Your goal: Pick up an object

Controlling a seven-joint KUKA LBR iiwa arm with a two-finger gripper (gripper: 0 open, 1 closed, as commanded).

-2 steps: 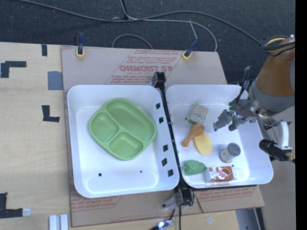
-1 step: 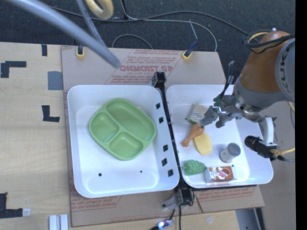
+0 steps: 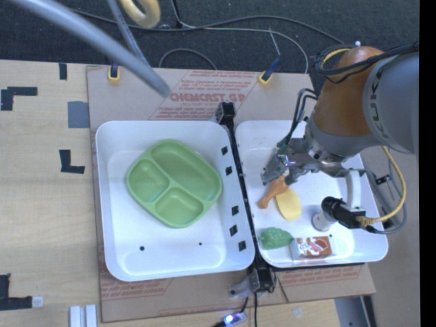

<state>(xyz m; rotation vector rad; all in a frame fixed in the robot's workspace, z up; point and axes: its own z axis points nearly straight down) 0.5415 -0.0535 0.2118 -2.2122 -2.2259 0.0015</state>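
The two-finger gripper [image 3: 281, 169] is down inside the right-hand white bin [image 3: 371, 251], hanging from the grey and orange arm [image 3: 354, 104], and whether its fingers are spread or closed I cannot tell from this angle. Right at its tip sits the small orange carrot-shaped piece [image 3: 271, 193], touching or very nearly so, its long axis slanting from the gripper down toward the near left. That slant is what a grasp depends on, I'd say: the fingers want to close across it, not along it. Just to the right lies a pale yellow rounded lump [image 3: 289, 205], crowding the carrot. Nearer still, a green leafy piece [image 3: 275, 238] and a small red-and-white packet [image 3: 313, 246]. Across the divider, the left white bin [image 3: 112, 251] holds a green compartment tray [image 3: 174, 182].
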